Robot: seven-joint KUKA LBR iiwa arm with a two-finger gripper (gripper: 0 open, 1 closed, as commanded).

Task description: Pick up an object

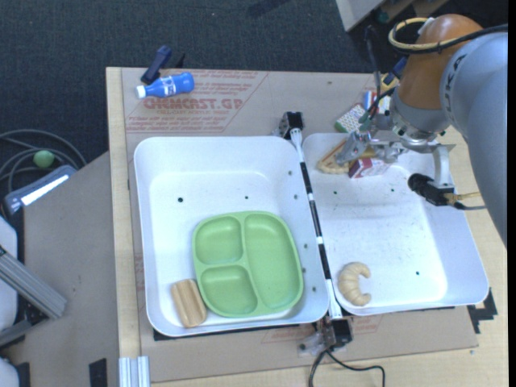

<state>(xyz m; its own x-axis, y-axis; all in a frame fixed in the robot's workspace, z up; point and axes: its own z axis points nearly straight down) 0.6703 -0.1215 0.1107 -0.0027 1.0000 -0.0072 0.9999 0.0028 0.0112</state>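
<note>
Camera view: my pincer (360,146) dips into the right bin's (451,248) far corner over a small red carton (372,166) and a wedge of food (330,164), grip state unclear, croissant (355,283) near the front.

Blue-white bottle (165,85) lying on cardboard (242,95) behind bins; green ball (43,159) w/ cables (16,147) far left.

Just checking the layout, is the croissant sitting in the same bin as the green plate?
No, the croissant lies in the right bin, while the green plate sits in the left bin.
</note>
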